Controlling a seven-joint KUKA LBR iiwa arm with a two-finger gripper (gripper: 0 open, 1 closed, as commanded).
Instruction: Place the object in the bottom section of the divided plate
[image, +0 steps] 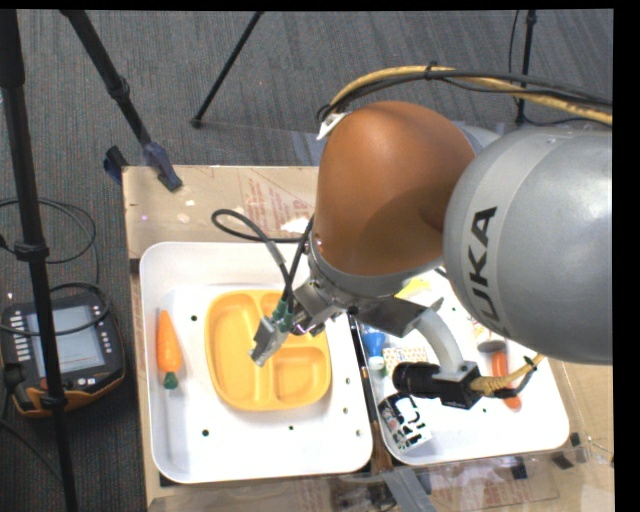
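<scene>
Over the yellow divided plate (268, 352) in the left bin (190, 455), the gripper (268, 343) hovers, grip state unclear. Beside it, the toy carrot (168, 348) lies unplaced; task seemingly unstarted.

Divided plate (240, 345) was plain yellow-orange; the carrot (168, 345) beside it was orange with a dark green tip, both in a white bin (170, 275). Arm (530, 250) was grey with dark lettering, its band (395, 190) a brownish orange, and the cable (250, 235) black. Bench (215, 190) was pale tan with faint red print; floor (250, 60) was dark grey, ribbed.
</scene>
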